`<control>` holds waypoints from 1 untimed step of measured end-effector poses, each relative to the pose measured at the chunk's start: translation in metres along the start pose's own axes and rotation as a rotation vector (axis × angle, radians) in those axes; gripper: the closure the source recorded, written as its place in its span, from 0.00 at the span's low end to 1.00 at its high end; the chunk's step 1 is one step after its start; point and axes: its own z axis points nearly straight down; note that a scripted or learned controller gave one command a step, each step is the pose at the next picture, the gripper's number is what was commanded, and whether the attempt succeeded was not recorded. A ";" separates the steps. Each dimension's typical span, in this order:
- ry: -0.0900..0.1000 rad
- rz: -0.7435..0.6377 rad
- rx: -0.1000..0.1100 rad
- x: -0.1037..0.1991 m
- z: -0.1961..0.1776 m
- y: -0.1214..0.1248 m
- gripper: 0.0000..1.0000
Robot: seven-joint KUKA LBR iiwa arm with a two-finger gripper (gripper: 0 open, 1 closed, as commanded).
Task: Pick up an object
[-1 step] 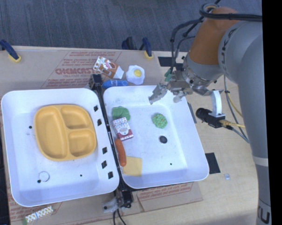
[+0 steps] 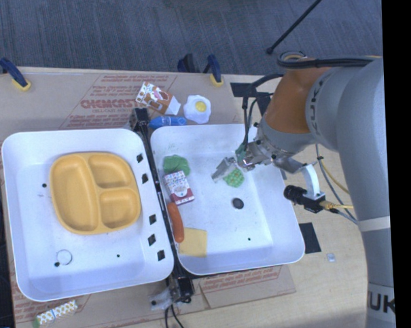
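Observation:
My gripper hangs low over the middle of the right bin, with the arm reaching in from the right. A small green object lies right at its tip, touching or just under it; whether it is gripped I cannot tell. Further left in the same bin lie a leafy green piece, a red packet, an orange sausage-shaped piece and a yellow slice. A small dark disc rests just below the gripper.
The left bin holds a yellow divided plate. Behind the bins on the cardboard sit a toy fried egg, a blue item and a snack packet. Black clips line the seam between the bins.

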 end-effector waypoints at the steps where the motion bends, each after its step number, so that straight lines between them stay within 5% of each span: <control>1: -0.003 -0.229 -0.003 -0.028 0.036 0.010 0.00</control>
